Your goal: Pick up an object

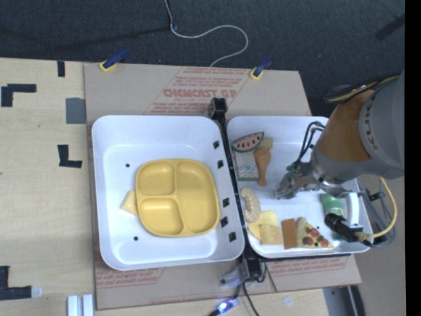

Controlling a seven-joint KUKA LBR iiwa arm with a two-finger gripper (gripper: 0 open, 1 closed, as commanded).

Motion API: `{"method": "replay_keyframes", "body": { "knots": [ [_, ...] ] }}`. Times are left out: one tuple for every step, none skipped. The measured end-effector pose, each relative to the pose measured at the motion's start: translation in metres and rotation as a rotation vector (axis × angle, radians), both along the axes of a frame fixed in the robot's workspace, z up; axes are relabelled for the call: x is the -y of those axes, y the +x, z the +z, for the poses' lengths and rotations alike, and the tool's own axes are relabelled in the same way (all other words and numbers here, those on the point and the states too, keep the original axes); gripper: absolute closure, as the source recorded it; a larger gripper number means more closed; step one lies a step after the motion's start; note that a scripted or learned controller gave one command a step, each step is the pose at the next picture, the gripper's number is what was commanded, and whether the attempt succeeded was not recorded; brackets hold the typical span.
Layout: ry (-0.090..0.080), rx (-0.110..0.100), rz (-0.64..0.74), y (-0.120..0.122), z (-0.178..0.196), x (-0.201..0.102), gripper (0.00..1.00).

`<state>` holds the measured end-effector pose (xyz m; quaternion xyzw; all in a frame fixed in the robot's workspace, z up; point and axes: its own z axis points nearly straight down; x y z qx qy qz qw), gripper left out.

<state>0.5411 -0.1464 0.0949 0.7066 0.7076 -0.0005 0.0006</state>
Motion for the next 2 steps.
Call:
{"method": "replay_keyframes", "body": {
  "knots": [
    [0.002, 0.001, -0.001, -0.001, 0.042, 0.003, 1.0],
    [0.001, 0.003, 0.001, 0.006, 0.092, -0.006, 1.0]
  ]
}}
